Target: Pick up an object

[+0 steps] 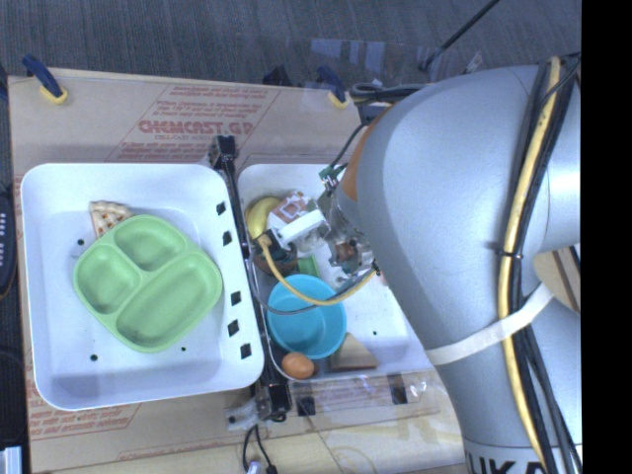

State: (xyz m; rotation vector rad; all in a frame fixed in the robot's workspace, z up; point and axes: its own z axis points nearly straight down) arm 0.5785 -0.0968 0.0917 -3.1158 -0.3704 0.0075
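Seemingly the pick is sitting at its reaching stage. The arm (464,255) is leaning in over the right bin (395,324), and the gripper (331,230) is hanging low among the clutter at that bin's far end — whether it is gripping anything, I cannot tell, since the wrist and cabling are masking its tip. Candidates are lying close: a yellow object (261,215) just beside it, a blue bowl (306,316) nearer the camera, an orange ball (297,365) touching the bowl's rim. In the left bin (49,363), a green divided plate (148,280) is resting. Nothing is visibly lifted — grasping and raising are, I judge, remaining.
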